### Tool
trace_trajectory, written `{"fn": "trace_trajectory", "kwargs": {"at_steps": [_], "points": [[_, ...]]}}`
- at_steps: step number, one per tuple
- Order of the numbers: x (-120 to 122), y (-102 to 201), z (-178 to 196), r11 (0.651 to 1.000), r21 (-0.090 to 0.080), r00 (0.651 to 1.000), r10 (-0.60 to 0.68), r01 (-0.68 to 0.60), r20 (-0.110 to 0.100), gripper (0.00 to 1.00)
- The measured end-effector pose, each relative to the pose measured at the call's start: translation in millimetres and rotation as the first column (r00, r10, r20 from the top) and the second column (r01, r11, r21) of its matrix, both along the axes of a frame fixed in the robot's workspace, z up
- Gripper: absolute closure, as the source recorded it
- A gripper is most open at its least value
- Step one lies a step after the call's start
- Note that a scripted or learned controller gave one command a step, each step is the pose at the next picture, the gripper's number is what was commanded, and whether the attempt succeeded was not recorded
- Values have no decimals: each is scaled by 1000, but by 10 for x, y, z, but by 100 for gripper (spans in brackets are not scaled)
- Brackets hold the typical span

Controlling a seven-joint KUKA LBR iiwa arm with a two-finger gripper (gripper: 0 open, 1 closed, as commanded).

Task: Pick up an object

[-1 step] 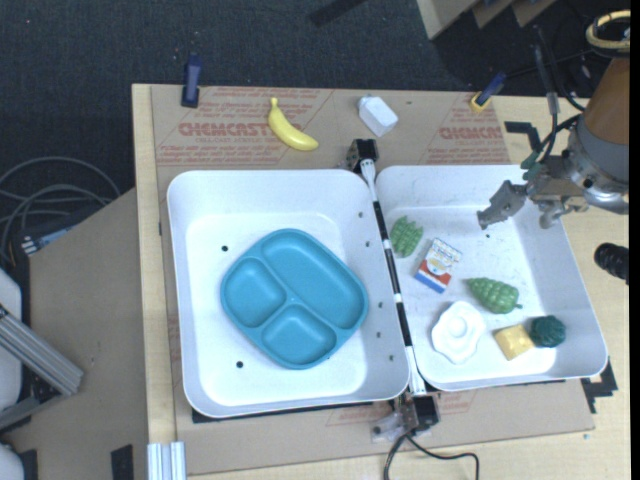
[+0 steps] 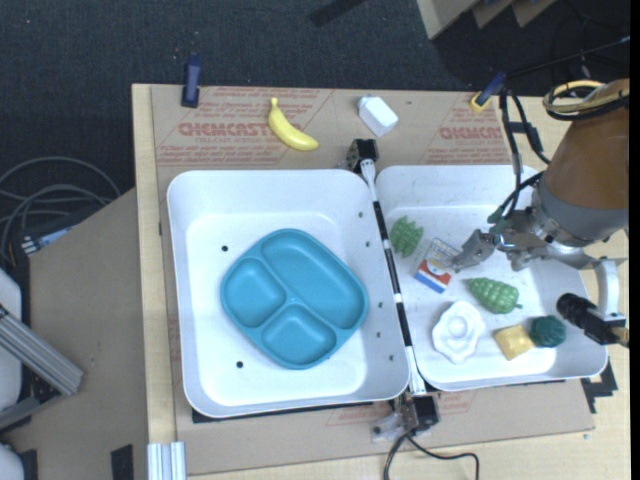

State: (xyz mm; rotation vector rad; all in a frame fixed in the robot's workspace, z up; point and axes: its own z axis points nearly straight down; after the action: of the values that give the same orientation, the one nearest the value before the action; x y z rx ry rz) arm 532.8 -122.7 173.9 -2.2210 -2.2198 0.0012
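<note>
The tool (image 2: 472, 253) hovers in the right bin (image 2: 570, 366); finger state cannot be told. Descend vertically on the card (image 2: 433, 274) at its 8 o'clock, clear of neighbours.

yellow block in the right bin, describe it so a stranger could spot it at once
Go to the right bin and its near edge. The yellow block lies there, between a white fried-egg toy and a dark green ball, the only yellow thing in that bin.

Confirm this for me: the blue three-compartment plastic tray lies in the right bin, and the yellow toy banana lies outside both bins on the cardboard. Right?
Not quite. The camera view shows the blue three-compartment plastic tray in the left white bin, not the right. The yellow toy banana does lie outside both bins on the cardboard.
</note>
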Motion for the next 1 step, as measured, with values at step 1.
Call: {"fn": "trace_trajectory", "kwargs": {"at_steps": [1], "points": [[-20, -310, -711, 1000, 0, 1000, -1, 1, -1, 0]]}}
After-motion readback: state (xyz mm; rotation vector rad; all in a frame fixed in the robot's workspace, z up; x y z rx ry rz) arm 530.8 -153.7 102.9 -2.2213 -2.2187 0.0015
